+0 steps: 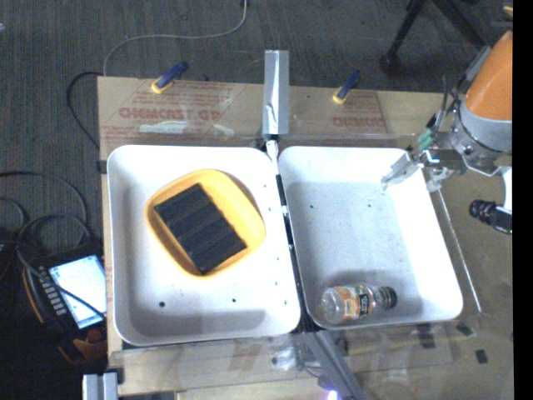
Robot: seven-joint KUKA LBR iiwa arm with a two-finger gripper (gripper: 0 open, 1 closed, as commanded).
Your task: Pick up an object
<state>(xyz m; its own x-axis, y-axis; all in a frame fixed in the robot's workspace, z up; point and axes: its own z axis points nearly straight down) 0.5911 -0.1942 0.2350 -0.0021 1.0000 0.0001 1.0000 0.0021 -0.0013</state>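
Nearest the camera, a clear plastic bottle (356, 302) lies on its side at the near edge of the right bin (358, 223), its orange-and-white label facing up and its dark cap pointing right. The rest of that bin's white floor carries a few small dark specks. Just beside it, sharing the central divide, the left bin (137, 307) holds a yellow dish (250, 211) set toward its middle and far half; a black ribbed block (201, 227) lies in the dish, turned at a slant to the bin walls. Both bins rest on the tabletop (208, 111), where a brownish board with faded red lettering shows beyond them. At the right bin's far right corner the gripper (408, 167) hangs above the rim, well apart from the bottle, with nothing between the jaws; one thin pale finger (395, 176) points down and left over the bin, and whether the jaws are apart or together cannot be told. The grey wrist and orange band of the arm (491, 98) rise behind it at the right edge. On the far edge of the board sit two blue-and-yellow clamps (169, 77), with an upright metal post (276, 94) between them above the divide.
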